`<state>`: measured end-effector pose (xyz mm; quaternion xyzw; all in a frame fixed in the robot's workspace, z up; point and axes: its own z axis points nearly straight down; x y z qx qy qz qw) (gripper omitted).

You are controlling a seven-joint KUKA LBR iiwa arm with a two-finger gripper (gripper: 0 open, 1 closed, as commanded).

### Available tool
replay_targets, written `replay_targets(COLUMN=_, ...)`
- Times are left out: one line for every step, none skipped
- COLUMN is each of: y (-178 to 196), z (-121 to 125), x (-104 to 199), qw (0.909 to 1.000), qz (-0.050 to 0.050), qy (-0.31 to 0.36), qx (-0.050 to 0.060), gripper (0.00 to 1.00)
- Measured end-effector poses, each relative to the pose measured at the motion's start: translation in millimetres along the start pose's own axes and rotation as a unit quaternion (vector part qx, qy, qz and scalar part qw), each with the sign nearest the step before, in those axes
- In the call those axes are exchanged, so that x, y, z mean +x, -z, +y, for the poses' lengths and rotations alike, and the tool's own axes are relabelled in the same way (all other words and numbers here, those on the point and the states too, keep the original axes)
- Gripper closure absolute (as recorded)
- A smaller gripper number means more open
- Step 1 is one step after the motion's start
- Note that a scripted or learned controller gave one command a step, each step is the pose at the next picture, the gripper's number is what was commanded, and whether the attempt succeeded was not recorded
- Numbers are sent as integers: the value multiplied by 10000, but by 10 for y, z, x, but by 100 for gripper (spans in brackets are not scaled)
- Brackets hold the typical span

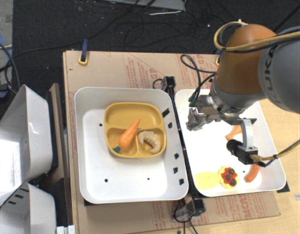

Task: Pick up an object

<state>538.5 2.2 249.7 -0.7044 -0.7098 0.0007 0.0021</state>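
Right bin (213,155) holds an orange sausage (251,173) slanting up-right; jaws' state cannot be told.

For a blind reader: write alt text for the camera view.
A grey and orange robot arm holds its gripper over the right white bin's left side. Near that bin's lower edge lie a pale yellow piece, a red-topped item and an orange piece. The left bin holds a yellow divided plate with a carrot and a pale shrimp.

Yellow clamp (83,58) at bench (135,67) corner
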Motion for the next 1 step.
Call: replay_targets(y=-118, z=-229, x=471, qw=10000, qz=-4, qy=1, qx=2, gripper=100)
